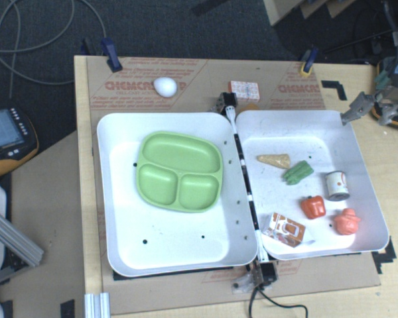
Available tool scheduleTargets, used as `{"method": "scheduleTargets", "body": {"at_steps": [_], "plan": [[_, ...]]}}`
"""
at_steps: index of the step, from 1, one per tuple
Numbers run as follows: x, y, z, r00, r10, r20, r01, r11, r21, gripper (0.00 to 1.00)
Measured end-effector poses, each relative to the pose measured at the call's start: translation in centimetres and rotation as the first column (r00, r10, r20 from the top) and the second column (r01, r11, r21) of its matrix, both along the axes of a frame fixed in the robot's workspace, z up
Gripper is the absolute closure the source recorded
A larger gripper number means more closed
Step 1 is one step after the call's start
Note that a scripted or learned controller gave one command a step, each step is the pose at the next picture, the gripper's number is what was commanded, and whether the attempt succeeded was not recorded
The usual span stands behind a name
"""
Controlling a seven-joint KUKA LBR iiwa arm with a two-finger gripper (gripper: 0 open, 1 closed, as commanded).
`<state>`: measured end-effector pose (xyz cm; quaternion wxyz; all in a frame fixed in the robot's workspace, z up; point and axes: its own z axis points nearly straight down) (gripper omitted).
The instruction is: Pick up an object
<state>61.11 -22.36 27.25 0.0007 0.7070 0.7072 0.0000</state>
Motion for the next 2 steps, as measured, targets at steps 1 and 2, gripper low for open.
{"method": "scheduleTargets", "body": {"at_steps": [1,2], "plan": [[0.9,5.7,-16.6,1.000,0.000,0.007,0.000,1.000,0.000,0.00],[-4.3,7.1,-18.4,1.000,-0.001,-0.002,0.001,1.000,0.002,0.00]]}}
